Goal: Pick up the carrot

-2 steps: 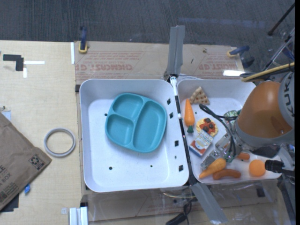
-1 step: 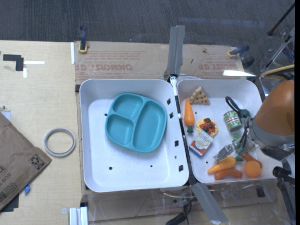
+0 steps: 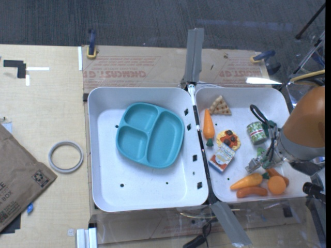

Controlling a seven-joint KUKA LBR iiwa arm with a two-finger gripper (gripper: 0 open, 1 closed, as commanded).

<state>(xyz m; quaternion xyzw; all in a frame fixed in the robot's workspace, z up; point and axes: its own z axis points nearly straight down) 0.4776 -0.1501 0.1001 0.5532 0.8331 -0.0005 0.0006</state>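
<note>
An orange carrot (image 3: 208, 124) with a green stem end lies lengthwise along the left wall of the right bin (image 3: 243, 91). A second carrot-like orange piece (image 3: 247, 181) lies near that bin's front edge. My gripper (image 3: 260, 163) hangs low in the right bin, just above and right of this second piece. It is well to the right of the carrot by the wall. The grey arm with its orange band (image 3: 309, 119) comes in over the bin's right side and hides that corner.
The right bin also holds a waffle-like wedge (image 3: 220, 106), a green can (image 3: 255, 132), a pizza-like toy (image 3: 228, 138), a small carton (image 3: 221, 159), a red sausage (image 3: 252, 191) and an orange ball (image 3: 277, 185). A teal divided plate (image 3: 150, 134) lies in the left bin. A tape ring (image 3: 65, 156) is on the bench.
</note>
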